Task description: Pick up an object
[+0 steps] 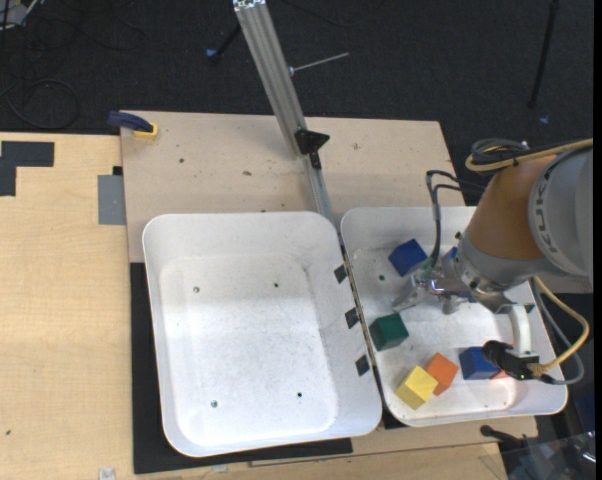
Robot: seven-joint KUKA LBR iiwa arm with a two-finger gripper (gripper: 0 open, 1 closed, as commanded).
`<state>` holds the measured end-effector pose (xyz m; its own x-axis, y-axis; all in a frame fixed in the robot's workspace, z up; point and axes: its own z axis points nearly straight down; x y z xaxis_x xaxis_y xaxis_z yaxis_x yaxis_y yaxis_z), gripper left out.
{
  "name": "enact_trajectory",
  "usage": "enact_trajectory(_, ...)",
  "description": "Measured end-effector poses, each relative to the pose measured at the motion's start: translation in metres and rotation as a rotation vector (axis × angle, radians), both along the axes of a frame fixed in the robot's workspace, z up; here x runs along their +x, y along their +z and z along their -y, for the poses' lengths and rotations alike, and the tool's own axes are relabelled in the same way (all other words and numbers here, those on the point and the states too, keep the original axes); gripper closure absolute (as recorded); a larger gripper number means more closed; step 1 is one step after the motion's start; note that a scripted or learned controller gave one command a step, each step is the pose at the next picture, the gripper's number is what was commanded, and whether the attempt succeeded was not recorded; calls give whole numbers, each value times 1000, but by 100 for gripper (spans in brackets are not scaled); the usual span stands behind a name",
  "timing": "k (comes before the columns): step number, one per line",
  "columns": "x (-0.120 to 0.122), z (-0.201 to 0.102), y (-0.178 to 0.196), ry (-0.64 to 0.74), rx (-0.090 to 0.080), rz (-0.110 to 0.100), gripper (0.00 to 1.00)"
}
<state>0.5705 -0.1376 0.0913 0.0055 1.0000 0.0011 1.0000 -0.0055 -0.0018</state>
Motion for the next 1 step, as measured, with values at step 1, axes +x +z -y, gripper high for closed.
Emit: enact_trajectory(1, 0, 1, 10, -6, 1, -1, 100)
